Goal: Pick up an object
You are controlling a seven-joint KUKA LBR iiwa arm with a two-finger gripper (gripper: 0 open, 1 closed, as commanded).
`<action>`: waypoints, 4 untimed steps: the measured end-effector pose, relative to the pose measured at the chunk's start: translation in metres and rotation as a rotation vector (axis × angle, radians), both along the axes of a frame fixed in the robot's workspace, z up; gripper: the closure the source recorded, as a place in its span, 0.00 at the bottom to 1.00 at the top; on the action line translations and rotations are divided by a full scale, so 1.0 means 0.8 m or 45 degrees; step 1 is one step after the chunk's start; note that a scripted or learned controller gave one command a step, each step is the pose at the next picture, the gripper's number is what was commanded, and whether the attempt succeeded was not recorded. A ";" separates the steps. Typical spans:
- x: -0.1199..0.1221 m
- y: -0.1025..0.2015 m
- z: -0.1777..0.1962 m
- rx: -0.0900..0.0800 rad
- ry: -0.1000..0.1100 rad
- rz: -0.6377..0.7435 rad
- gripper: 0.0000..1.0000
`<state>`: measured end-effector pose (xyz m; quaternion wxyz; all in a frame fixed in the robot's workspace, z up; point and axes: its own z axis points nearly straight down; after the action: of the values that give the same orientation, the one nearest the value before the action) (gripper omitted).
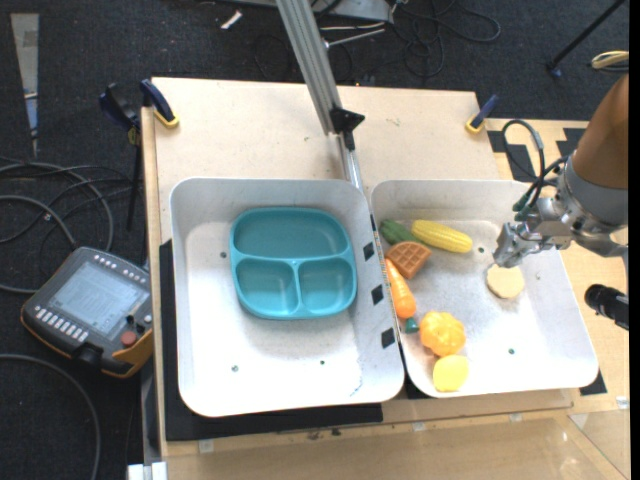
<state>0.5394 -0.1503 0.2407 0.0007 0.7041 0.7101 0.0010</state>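
Two shallow white bins are seen side by side on a pale surface (250,128), viewed from above at a slant. In the right bin (560,348), the gripper (507,253) is lowered near the far right part of the bin floor, at the end of the grey arm reaching in from the right. A small pale, rounded object (506,284) lies just below the gripper in the picture, on the side nearer the camera, close to the tips or touching them; which cannot be told. It looks roughly round, so no long axis is made out. Whether the gripper is open or closed cannot be told, and nothing is seen held in it.

Well to the left in the same bin, a yellow corn cob (442,236), a waffle piece (408,258), a carrot (400,293) and two yellow-orange pieces are scattered. A teal divided tray (292,263) is set in the left bin (200,368).
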 end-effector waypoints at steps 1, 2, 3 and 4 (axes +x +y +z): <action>0.025 0.067 0.011 0.002 0.000 0.000 1.00; 0.046 0.130 -0.007 0.000 0.003 0.000 1.00; 0.057 0.189 -0.013 0.001 0.003 -0.001 1.00; 0.089 0.245 -0.001 0.001 -0.002 -0.001 1.00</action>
<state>0.6104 0.0458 0.2400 0.0008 0.7043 0.7099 0.0020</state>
